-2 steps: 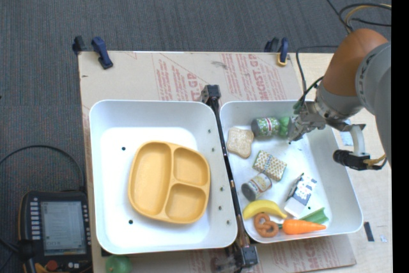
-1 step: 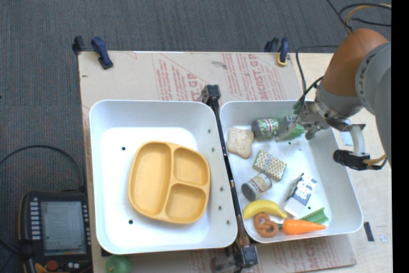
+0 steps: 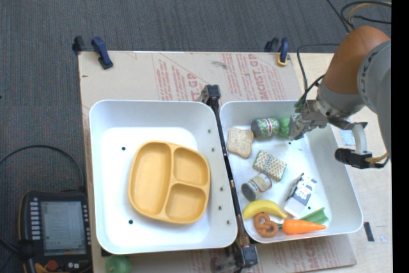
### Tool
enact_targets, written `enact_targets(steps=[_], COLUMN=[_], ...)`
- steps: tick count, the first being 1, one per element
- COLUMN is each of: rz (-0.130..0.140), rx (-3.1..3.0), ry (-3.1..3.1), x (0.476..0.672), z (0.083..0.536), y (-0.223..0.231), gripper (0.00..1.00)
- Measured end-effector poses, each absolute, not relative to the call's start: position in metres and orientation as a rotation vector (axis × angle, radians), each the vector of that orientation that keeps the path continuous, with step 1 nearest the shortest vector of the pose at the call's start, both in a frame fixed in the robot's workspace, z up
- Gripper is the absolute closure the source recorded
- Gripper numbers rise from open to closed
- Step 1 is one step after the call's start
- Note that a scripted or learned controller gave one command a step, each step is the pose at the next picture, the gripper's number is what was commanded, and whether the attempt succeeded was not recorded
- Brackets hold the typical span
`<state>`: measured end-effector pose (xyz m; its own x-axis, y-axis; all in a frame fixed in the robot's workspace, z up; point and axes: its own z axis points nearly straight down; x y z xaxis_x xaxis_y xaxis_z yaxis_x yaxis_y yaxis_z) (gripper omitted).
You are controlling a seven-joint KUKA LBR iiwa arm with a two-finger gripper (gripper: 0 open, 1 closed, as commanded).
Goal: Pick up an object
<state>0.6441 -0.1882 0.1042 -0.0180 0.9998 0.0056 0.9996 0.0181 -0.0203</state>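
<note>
My gripper (image 3: 298, 126) is low in the right bin (image 3: 339, 185), near its far right side, right beside a green and grey can (image 3: 270, 127) lying on its side. The can touches or nearly touches the fingers. Nearer the front lie a slice of toast (image 3: 241, 142), a patterned packet (image 3: 270, 165), a small tin (image 3: 257, 186), a white and blue carton (image 3: 301, 193), a banana (image 3: 264, 208), a pretzel (image 3: 265, 224) and a carrot (image 3: 304, 226).
The left bin (image 3: 108, 124) holds a yellow divided plate (image 3: 169, 181). Clamps (image 3: 101, 51) sit on the bench's far edge. A teach pendant (image 3: 56, 226) lies on the floor at the lower left. A green ball (image 3: 118, 263) rests by the front edge.
</note>
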Motion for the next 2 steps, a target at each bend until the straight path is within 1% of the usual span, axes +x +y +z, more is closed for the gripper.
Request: enact_targets(steps=[1,2], rz=[0.017,0.020], rx=[-2.188,-2.183], ry=[-2.229,-2.229], x=[0.6441,0.6443], z=[0.1041,0.1109], y=[-0.1880,-0.1882], gripper=[0.00,1.00])
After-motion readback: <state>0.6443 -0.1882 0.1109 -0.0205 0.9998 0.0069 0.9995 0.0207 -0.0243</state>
